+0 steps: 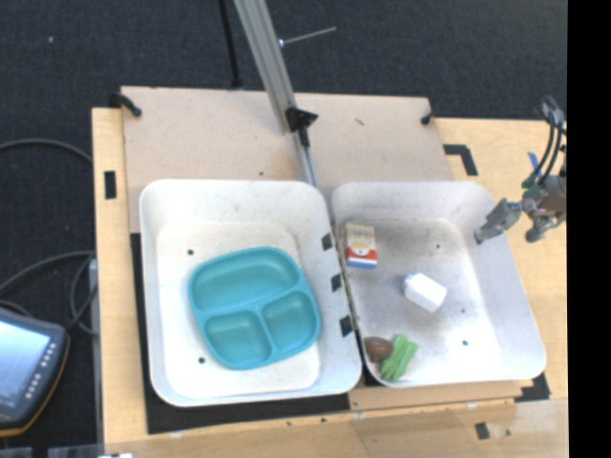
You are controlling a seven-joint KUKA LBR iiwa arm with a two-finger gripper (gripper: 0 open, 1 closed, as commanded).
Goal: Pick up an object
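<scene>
Ridged green piece [401,358], smooth white block [424,291]

A pale wooden desk [239,136] stands on dark carpet [95,27]. Two white bins sit on it side by side, touching along their inner edges. The left bin [167,218] holds a teal tray [253,305] with three compartments, lying flat near its middle. A grey metal rail [263,46] slants down from the top edge toward the gap between the bins. A screen device [27,365] lies at the lower left, with black cables [38,146] curving nearby.
</scene>
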